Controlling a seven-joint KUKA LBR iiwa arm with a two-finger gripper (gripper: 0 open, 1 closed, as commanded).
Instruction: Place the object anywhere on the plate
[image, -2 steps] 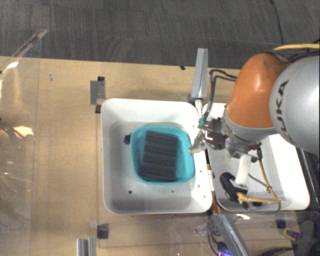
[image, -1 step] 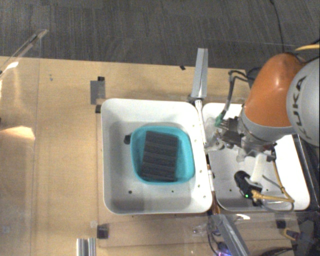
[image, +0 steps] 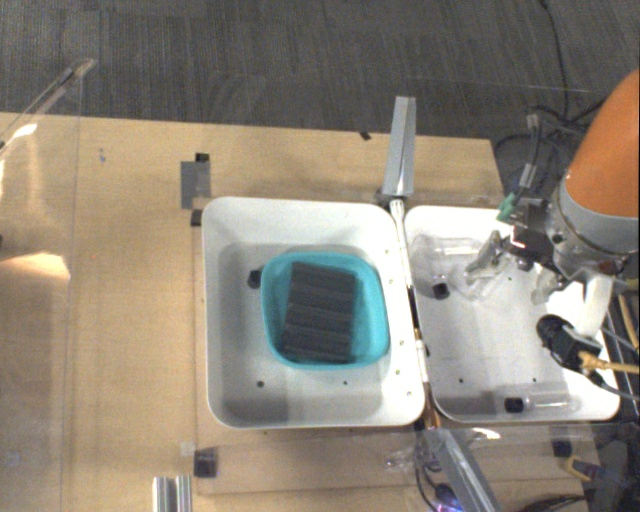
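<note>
A turquoise plate (image: 372, 310) lies in the middle of the left bin (image: 225, 300). A dark grey ribbed block (image: 320, 310) rests flat on the plate, covering most of its centre. My gripper (image: 488, 262) hangs over the upper part of the right bin (image: 480, 400), well to the right of the plate and apart from the block. The grey wrist and orange band of the arm reach in behind it from the right edge. I see nothing held in the gripper.
A metal divider post (image: 402, 145) rises at the back between the bins. A small black piece (image: 440, 290) lies on the right bin's floor below the gripper. Black cabling (image: 560, 338) hangs at the right bin's edge.
</note>
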